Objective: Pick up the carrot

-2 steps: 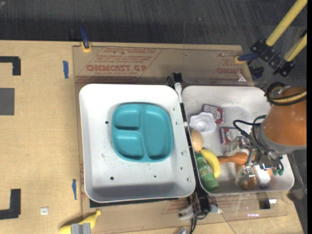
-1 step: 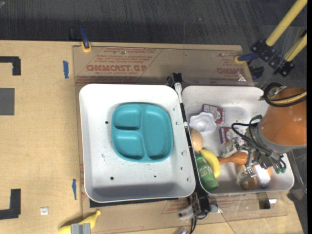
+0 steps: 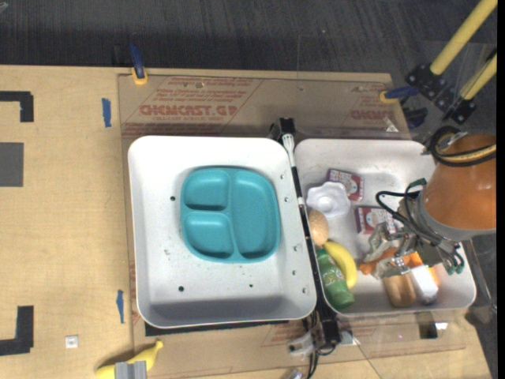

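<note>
Gripper (image 3: 392, 253) low in right bin (image 3: 371, 152), over the clutter. Carrot (image 3: 368, 268) lies beside banana (image 3: 341, 262), partly under the tool. Can't tell gripper's state. Risk: crowded items; it may snag the wrong one or nudge carrot aside.

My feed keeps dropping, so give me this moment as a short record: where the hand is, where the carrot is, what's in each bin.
hand: low in the right bin, among the clutter; finger state cannot be told
carrot: orange piece at the hand's left, beside the banana; grasp not confirmed
left bin: holds a teal divided plate
right bin: holds banana, green item, potato-like item, white cup, small packets
arm: orange band over the right bin's right side
</note>
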Robot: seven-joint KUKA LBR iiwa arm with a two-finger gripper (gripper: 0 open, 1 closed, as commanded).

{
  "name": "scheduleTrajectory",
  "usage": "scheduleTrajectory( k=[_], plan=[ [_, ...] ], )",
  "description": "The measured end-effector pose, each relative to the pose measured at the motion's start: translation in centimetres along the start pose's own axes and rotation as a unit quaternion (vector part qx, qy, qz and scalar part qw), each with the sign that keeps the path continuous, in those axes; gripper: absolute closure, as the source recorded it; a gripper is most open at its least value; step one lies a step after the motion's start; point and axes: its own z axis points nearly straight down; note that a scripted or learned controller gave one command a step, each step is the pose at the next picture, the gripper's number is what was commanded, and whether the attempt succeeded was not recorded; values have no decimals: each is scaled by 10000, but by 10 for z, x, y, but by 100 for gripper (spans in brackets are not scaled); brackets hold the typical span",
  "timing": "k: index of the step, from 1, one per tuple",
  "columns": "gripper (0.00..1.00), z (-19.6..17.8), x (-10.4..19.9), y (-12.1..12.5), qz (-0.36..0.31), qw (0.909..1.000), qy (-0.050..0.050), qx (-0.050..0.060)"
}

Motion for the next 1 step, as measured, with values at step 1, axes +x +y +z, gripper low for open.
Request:
scheduleTrajectory(
  k=[1],
  plan=[
    [100, 8, 13, -79, -87, 9998, 141, -87]
  ],
)
